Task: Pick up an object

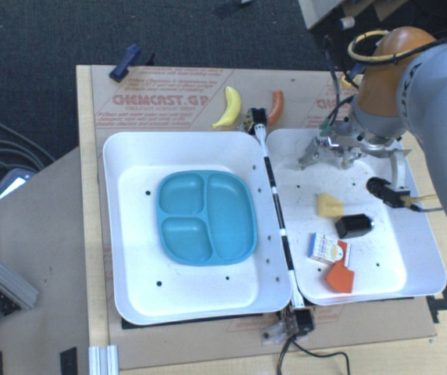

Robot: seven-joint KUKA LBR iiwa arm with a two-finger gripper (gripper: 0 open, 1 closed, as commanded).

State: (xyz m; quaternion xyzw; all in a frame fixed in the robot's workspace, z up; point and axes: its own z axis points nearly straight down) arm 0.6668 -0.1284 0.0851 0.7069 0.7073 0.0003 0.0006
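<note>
Gripper (330, 148) seen at far end of right bin (419, 276), low over bin floor; fingers look spread apart, nothing btwn them. Pickable objs all lie toward near end, well apart from gripper: yellow block (330, 205) closest, then black block (354, 226), small printed box (327, 248), orange piece (340, 276). Black block's long axis runs across bin. Left bin (130, 280) occupied by blue divided plate (206, 216).
</note>
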